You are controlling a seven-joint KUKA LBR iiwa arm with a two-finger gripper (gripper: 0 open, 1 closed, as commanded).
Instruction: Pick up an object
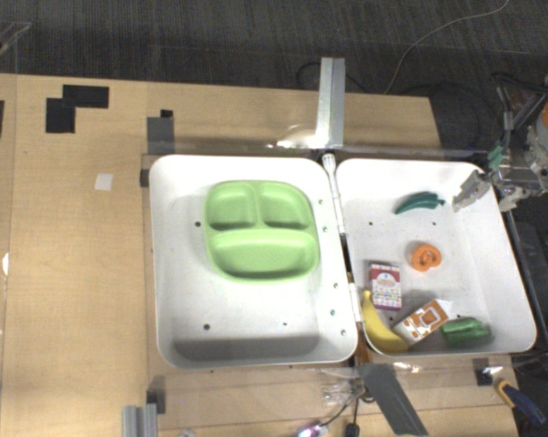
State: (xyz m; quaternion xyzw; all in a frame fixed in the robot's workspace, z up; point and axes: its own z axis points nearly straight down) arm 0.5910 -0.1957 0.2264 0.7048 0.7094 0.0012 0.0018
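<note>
The right bin (502, 271) holds several small objects. A dark green pepper-like piece (420, 203) lies near its back. An orange ring (425, 258) sits mid-bin. Toward the front lie a red and white carton (384, 286), a yellow banana (379, 328), an orange box (424, 320) and a green lump (465, 330). My gripper (489, 194) hangs over the bin's back right corner, to the right of the pepper-like piece. Its fingers stand open and apart, with nothing between them.
The left bin (178, 271) carries a light green divided plate (260, 228). A metal post (332, 98) rises behind the seam between the bins. The arm (542, 153) comes in over the right rim. Cables lie on the dark floor behind the bench.
</note>
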